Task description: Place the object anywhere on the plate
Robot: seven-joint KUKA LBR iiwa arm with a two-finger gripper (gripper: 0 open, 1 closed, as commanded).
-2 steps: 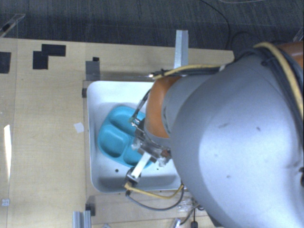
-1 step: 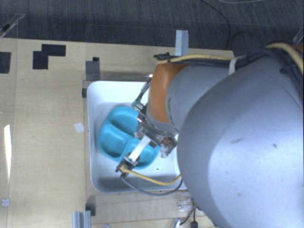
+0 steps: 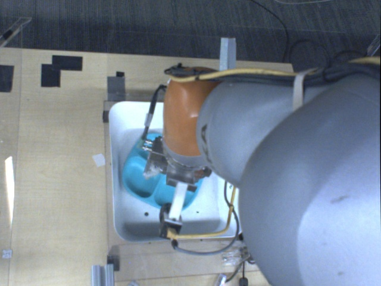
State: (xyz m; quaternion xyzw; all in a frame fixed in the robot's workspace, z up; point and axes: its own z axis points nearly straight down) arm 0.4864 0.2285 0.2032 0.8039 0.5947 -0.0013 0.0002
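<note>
Camera view: arm point(image 3: 280, 159) hides most of blue plate point(image 3: 134, 176); claw point(image 3: 155, 158) state cannot tell.

The wrist point(image 3: 183, 162) hides the right part of the blue plate point(image 3: 134, 175) (its middle too); the arm point(image 3: 297, 177) runs off the right and bottom edges.

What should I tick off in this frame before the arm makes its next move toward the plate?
1. Plate in place: ok. The blue plate lies in the white bin.
2. Arm over the plate: ok. The arm hangs above the plate's right part.
3. Room on the plate: ok. Its left part lies bare.
4. Object in the grip: cannot tell. The arm hides that spot.
5. Object's whereabouts: cannot tell. The arm covers much of the bin.
</note>
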